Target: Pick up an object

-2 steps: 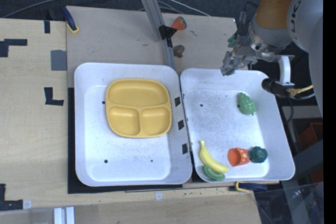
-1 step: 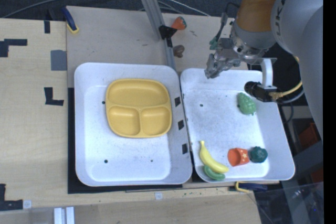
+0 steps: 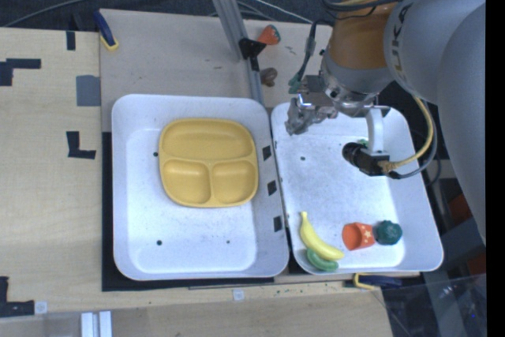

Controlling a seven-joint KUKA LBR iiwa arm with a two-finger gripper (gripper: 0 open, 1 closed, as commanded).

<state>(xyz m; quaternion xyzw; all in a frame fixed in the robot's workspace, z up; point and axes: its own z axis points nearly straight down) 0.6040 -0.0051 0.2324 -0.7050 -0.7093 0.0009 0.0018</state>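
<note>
Jaws: the gripper (image 3: 302, 117) hangs over the right bin's (image 3: 410, 146) far left corner; how far open, cannot tell.
Objects: banana (image 3: 318, 239), orange toy (image 3: 358, 235), green toy (image 3: 387, 232) near right.
Left bin (image 3: 130, 170): yellow plate (image 3: 209, 162).

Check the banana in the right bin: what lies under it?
A green object pokes out beneath the banana at its lower end, by the right bin's near wall. The banana covers part of it, so its shape stays unclear.
</note>
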